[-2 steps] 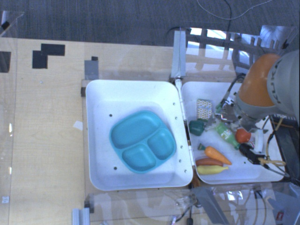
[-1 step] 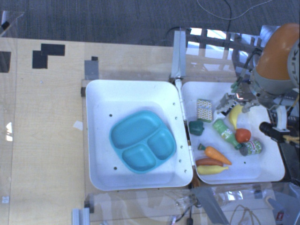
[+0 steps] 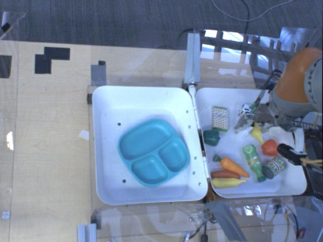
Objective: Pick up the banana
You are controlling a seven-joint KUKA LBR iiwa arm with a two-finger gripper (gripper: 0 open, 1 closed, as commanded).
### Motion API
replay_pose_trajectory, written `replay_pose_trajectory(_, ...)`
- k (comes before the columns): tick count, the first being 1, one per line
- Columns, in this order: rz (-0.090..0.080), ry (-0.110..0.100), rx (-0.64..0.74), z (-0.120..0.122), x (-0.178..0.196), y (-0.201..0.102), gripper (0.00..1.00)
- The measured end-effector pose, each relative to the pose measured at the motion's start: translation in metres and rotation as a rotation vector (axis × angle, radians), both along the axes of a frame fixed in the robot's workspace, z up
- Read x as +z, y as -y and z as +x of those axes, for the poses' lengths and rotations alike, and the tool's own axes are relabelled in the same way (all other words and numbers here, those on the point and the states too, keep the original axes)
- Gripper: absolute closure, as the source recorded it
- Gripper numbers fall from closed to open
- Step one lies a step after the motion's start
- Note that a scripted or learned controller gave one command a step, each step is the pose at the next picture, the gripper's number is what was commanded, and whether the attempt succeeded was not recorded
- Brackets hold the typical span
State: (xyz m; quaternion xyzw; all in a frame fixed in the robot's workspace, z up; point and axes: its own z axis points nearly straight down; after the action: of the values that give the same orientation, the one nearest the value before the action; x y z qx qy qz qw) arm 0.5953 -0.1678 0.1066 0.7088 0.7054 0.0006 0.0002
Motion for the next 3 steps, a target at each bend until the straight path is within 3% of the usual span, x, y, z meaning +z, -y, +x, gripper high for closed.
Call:
replay_pose_trajectory(1,0.001,0.007,0.018,0.019,-0.016,0.03,0.0)
replay_pose_trajectory(2,0.001,-0.004,0.019,0.017,-0.006,0.032,1.0)
replay_pose_trajectory(3,-0.001,-0.001,0.159,0.028,0.028,0.037,1.0)
